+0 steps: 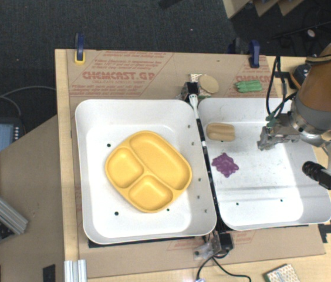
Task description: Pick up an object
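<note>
— In the right bin, what is there to pick, and why does the arm sit where it does?

— Two candidates lie toward that bin's left side: a tan, bread-like lump at the far left corner and, just nearer, a small purple object. The gripper hangs over the far middle of the bin, apart from both. I'd judge it is placed above the bin floor to start a descent toward one of them — which one, I can't say.

— And the left bin?

— It holds a yellow divided plate, lying flat in the middle; the arm is well away from it.

— Are the fingers open?

— Too dark and small against the wrist to tell — nothing is visibly between them.

— Anything else unclear?

— The arm's upper part is cut off at the right. On the far board sit a green item and a round tan one, outside both bins; what they are is hard to make out.
</note>
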Available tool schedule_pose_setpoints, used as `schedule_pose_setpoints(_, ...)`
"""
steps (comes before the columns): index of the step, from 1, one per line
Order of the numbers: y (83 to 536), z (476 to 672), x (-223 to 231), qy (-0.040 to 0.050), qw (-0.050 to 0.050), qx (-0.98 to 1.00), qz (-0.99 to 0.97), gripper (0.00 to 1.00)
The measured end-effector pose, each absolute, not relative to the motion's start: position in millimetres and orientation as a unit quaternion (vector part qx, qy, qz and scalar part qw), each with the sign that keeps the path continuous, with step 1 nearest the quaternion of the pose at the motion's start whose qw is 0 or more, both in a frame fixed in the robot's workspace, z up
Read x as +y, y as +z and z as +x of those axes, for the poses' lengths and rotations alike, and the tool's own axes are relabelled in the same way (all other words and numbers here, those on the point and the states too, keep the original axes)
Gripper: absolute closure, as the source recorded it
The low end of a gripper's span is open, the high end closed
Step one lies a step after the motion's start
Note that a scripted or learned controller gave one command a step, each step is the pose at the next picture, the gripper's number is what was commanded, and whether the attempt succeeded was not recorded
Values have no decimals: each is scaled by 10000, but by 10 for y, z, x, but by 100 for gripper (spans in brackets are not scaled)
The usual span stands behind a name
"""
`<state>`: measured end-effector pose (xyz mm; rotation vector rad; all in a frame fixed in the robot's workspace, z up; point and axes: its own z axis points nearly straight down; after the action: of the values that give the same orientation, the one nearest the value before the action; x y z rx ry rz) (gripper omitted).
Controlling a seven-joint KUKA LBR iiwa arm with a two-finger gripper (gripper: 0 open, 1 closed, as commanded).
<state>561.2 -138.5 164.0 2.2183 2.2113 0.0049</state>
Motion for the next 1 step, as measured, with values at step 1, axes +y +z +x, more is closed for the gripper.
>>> schedule_pose_setpoints(1,2179,5465,-1100,22,31,7080,7062,100)
